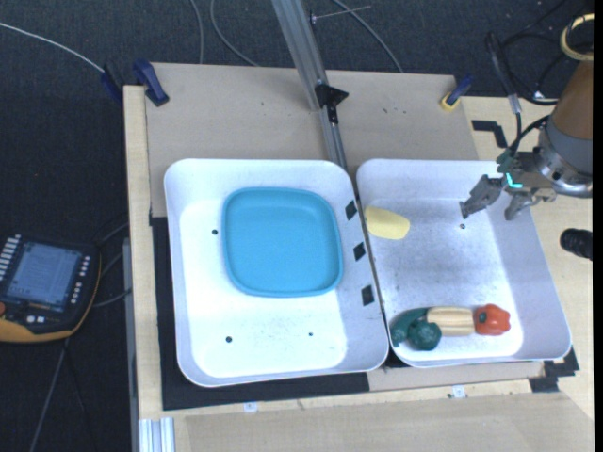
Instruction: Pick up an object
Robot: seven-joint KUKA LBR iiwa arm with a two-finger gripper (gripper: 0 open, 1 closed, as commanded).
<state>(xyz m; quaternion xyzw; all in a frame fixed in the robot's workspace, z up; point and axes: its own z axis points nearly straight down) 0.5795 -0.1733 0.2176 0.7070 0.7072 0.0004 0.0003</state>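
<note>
My gripper hangs over the far right part of the right bin, its two fingers spread apart with nothing between them. A pale yellow object lies by the bin's left wall, well to the gripper's left. Along the bin's near edge lie a dark green object, a tan stick-like piece and a red object, all in a row and well below the gripper.
The left bin holds a square blue plate. A metal rail slants down to the gap between the bins. Clamps sit at the bench's far corners. A pendant lies on the floor at left.
</note>
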